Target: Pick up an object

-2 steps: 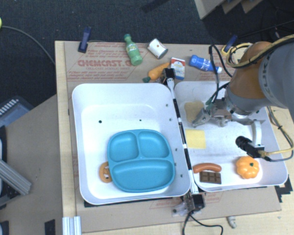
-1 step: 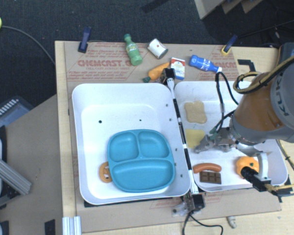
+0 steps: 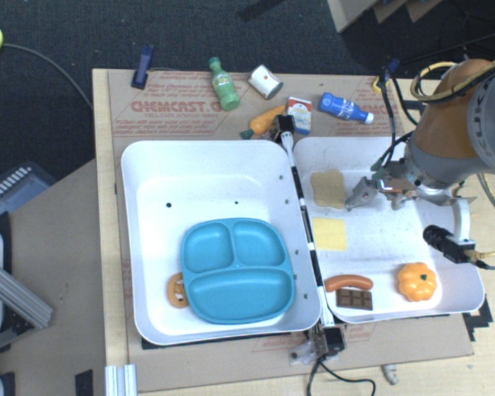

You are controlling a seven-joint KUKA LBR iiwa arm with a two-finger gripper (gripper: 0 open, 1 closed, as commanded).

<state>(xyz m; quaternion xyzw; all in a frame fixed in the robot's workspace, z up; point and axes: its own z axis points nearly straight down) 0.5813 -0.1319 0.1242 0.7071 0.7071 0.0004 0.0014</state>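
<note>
The right bin (image 3: 445,308) holds a tan bread slice (image 3: 328,188), a yellow cheese square (image 3: 330,234), a red sausage (image 3: 347,283), a brown chocolate bar (image 3: 354,299) and an orange pumpkin (image 3: 417,280). My gripper (image 3: 376,200) hangs low over the bin's upper middle, just right of the bread slice. Its two fingers stand apart, open, with nothing between them. The left finger's tip is close to the bread's right edge.
The left bin (image 3: 148,188) carries a blue divided plate (image 3: 235,269) with a small pretzel (image 3: 176,289) at its left edge. Behind the bins lie a green bottle (image 3: 224,85), a white can (image 3: 265,81), a carrot (image 3: 268,120), a carton (image 3: 299,114) and a blue bottle (image 3: 345,107).
</note>
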